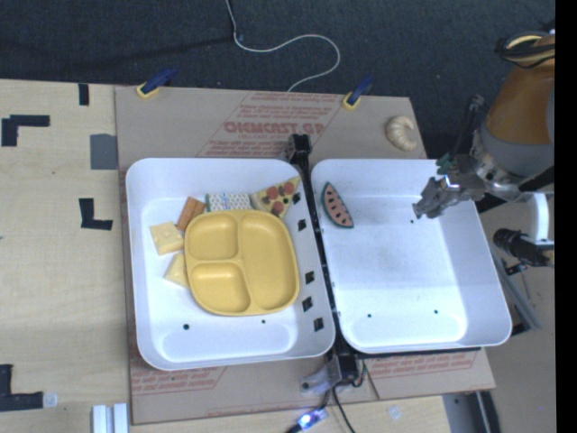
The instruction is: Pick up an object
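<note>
The claw (431, 200) hangs over the far right part of the right bin (406, 323); whether it is spread or pressed together cannot be told, and nothing shows in its grip. A watermelon slice (337, 206) lies at that bin's far left, well apart from the claw. In the left bin (216, 350) a yellow tray (242, 262) sits among what look like small toy foods (189, 213)

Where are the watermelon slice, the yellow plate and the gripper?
watermelon slice (338, 206), camera view, middle of its red flesh.
yellow plate (242, 262), camera view, where its dividers meet.
gripper (425, 207), camera view, between its fingertips.
</note>
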Tool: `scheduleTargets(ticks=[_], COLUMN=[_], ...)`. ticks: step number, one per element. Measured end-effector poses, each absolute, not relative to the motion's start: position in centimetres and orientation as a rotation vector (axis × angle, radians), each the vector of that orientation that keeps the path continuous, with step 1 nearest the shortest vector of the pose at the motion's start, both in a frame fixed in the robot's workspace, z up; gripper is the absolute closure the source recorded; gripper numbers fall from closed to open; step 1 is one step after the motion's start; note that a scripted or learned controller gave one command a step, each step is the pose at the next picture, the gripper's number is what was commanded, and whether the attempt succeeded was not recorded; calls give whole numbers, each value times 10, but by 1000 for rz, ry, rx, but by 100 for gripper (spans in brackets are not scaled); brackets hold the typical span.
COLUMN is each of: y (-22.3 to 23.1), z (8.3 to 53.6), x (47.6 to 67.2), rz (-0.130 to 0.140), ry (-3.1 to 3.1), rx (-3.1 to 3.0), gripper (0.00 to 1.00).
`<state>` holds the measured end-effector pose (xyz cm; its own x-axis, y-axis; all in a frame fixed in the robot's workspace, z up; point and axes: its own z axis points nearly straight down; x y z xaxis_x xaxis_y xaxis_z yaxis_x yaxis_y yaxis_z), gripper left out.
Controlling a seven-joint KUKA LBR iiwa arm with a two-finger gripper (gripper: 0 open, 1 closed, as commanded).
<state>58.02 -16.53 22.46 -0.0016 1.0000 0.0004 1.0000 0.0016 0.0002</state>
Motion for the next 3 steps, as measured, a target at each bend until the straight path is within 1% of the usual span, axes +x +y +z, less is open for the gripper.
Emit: scheduleTargets(ticks=[3], y=[-67], z=[215], x=[670], rz=[-2], ry=[-2227], rx=[-2216], gripper=[100])
